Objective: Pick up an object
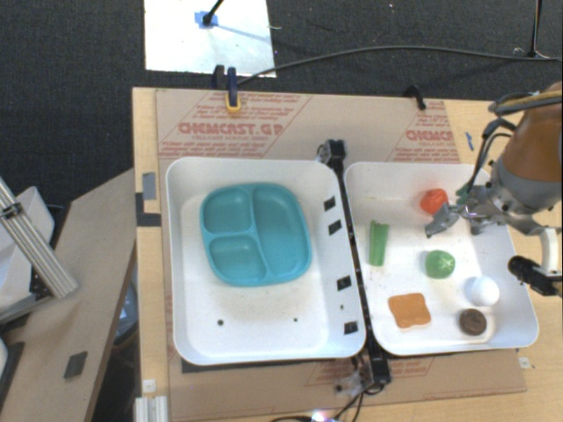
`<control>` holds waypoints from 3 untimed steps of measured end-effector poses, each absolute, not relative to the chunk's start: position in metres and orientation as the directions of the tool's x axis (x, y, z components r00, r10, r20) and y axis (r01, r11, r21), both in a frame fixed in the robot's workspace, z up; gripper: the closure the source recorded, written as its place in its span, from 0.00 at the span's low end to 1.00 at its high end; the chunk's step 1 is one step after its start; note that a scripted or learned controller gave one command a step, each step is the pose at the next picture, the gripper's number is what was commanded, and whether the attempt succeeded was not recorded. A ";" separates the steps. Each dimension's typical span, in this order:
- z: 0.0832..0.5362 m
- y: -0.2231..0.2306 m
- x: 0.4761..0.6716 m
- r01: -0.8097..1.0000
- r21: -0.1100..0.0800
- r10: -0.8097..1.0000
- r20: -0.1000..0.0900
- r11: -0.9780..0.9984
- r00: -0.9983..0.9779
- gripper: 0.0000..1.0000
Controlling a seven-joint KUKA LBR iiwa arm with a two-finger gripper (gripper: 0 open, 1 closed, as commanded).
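Looking down at a slant on the tabletop, which bears two shallow white bins side by side. The left bin holds a teal divided plate, lying flat towards its far edge. The right bin holds six small things, probably toy foods. Nearest the divider between the bins lies a green stick, thin and stiff by the look of it, best taken across its narrow width. Towards the near edge rests an orange slab, flat and low, so the fingers would have little side wall to bear on. Near the far edge sits a red piece, rounded and smooth. A green ball lies at the bin's middle, well apart from its neighbours; it is judged light, hard and apt to roll, and should be taken across its widest girth. Towards the near right corner lie a white ball and, just beside it, a brown disc; their closeness leaves little room for a finger between them.

The pincer hangs just beside the red piece, on its right, with one dark finger pointing towards the divider. Nothing is seen between the fingers; how wide they stand cannot be told. The red piece is the nearest candidate, the green ball the most open one.
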State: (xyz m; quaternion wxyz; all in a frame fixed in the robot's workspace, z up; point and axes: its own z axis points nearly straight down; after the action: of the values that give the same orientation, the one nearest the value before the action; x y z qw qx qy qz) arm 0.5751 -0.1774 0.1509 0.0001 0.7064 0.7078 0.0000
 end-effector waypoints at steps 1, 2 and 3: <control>0.108 -0.183 0.574 1.000 0.000 1.000 0.000 0.001 -0.001 0.00; 0.121 -0.183 0.576 1.000 0.005 1.000 -0.001 0.002 -0.002 1.00; 0.178 -0.183 0.588 1.000 0.008 1.000 -0.002 0.005 -0.005 1.00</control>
State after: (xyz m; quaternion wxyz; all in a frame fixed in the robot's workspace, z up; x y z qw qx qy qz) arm 0.5877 -0.1826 0.1784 0.0035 0.7054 0.7088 0.0019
